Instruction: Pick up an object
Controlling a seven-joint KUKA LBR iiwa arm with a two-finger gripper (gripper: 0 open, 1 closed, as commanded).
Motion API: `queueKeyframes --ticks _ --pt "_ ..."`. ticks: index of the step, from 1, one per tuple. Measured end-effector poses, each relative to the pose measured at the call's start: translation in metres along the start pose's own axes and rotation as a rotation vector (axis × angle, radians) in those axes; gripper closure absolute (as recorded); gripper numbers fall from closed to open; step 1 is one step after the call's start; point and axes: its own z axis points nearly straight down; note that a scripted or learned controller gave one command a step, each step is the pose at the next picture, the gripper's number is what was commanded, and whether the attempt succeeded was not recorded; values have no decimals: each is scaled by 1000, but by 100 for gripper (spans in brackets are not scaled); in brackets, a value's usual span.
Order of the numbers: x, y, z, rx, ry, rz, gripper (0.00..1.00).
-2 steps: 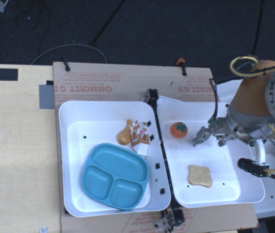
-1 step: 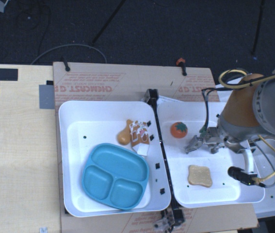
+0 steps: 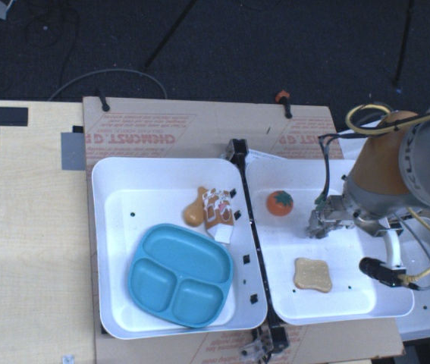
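In the right bin [image 3: 351,302] lie a small orange-red tomato-like ball [image 3: 279,202] at the back left and a tan toast-shaped piece [image 3: 312,274] toward the front. My gripper [image 3: 320,226] hangs low over the middle of the right bin, right of the ball and above the toast piece. It touches neither object as far as I see. The left bin [image 3: 116,203] holds a blue divided plate [image 3: 180,274] and a brown-and-white gingerbread-like toy [image 3: 211,208] beside the divider.
A black divider rail [image 3: 249,233] runs between the two bins. The grey arm with its orange band [image 3: 381,161] fills the right bin's back right corner, and cables [image 3: 397,268] loop over its right side. Cardboard lies under both bins.
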Motion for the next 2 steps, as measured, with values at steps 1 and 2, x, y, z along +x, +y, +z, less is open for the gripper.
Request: queueKeyframes --ticks 1,2 --pt "2 -1 -63 -8 -2 -6 100" --pt "5 -9 -110 -7 -2 -6 100"
